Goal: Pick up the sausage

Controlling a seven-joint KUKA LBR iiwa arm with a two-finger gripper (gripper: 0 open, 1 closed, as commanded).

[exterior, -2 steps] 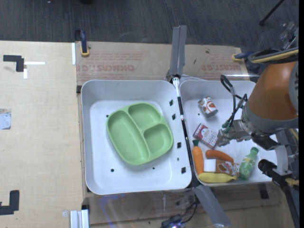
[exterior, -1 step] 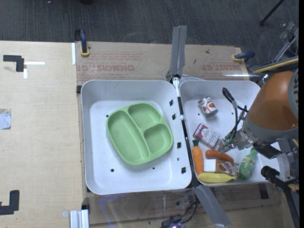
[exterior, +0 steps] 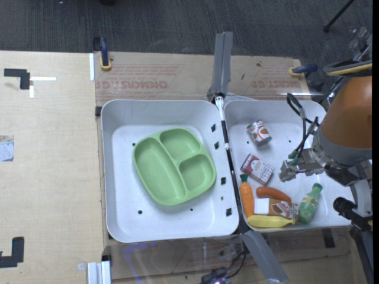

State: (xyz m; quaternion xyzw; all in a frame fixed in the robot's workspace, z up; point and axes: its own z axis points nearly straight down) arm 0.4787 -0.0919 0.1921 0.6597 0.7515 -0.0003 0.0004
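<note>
Lying at the near edge of the right bin (exterior: pixel 331 222), a yellow banana (exterior: pixel 269 221) is resting along the front wall. Just behind it, a small brown packet (exterior: pixel 280 207) is touching the banana, and a green bottle (exterior: pixel 309 203) is leaning beside it on the right. An orange carrot (exterior: pixel 247 198) is standing lengthwise at the left, near the divider. The sausage (exterior: pixel 273 192), reddish-orange, is lying slantwise just behind the packet, between the carrot and the bottle. A little farther, a red and white carton (exterior: pixel 257 169) is lying tilted. The gripper (exterior: pixel 290 171) is hanging to the right of this carton and above the sausage, apart from it; nothing is sitting between its fingers, but whether they are spread or closed I cannot tell. Farther back, a small can (exterior: pixel 259 132) is lying on the bin floor. The left bin (exterior: pixel 118 176) is carrying a green divided plate (exterior: pixel 173 166).
</note>
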